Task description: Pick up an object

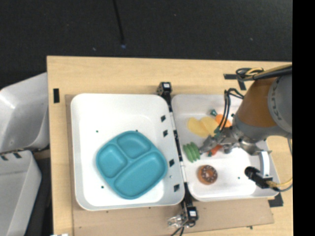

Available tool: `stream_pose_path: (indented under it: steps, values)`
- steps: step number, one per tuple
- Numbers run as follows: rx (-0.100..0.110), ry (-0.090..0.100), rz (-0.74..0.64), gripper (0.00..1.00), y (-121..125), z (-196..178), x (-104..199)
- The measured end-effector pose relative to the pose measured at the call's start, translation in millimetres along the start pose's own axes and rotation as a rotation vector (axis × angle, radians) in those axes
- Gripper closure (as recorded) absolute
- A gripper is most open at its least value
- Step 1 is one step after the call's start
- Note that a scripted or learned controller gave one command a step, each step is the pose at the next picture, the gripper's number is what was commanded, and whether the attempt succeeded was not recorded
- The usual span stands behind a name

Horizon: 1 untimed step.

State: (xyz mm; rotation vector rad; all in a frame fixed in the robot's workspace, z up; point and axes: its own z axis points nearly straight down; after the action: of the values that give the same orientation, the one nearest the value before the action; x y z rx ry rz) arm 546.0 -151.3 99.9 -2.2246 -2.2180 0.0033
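- The arm (261,107) reaches into the right bin (224,191) from 3 o'clock, and its pincer (215,145) is low in the middle of that bin.
- I cannot tell if the pincer is open or closed — its tip is small, dark and mixed with the toys around it.
- Nothing is seen lifted; every object seems to lie on the bin floor, so I judge that the pick is not yet done.
- The candidates: a green ridged toy (191,152) just at 9 o'clock of the pincer, almost touching it; a yellow piece (202,126) at 11 o'clock, near; a small orange thing (221,119) at 12 o'clock beside the wrist.
- A brown doughnut (207,174) lies at 6 o'clock of the pincer, apart from it, with free floor around.
- The left bin (88,112) holds a blue divided plate (130,164); it is well apart from the arm and not part of this try.
- What is left, in my judgement — to close on one toy, most probably the green one, then to raise it free from the surface of the bin.
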Motion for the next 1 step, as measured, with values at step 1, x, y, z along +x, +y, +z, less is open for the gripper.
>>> stream_pose_path:
  steps: [1]
  values:
    - [-0.004, 0.0, 0.005, 1.0, 0.9, -11.8, -0.9]
